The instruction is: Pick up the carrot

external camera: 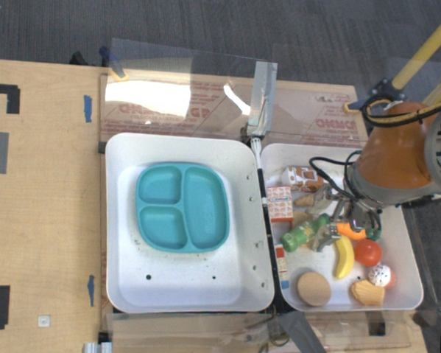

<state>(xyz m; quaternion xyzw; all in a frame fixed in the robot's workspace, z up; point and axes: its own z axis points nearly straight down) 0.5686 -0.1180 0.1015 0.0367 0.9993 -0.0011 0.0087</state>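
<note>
The carrot (350, 231) is a small orange piece in the right bin (411, 274), just left of a red tomato (368, 252) and above a banana (342, 257). My gripper (356, 222) is lowered into that bin right over the carrot, reaching down from the orange-banded wrist (395, 148). Its fingers look spread, one on each side of the carrot's upper end, and have not closed on it. The wrist hides part of the carrot.
The right bin also holds a green vegetable (303, 236), a red-and-white carton (279, 203), a bread roll (314, 288), a cheese wedge (367, 293) and a spotted white ball (380, 276). The left bin (119, 277) holds a teal divided plate (182, 207).
</note>
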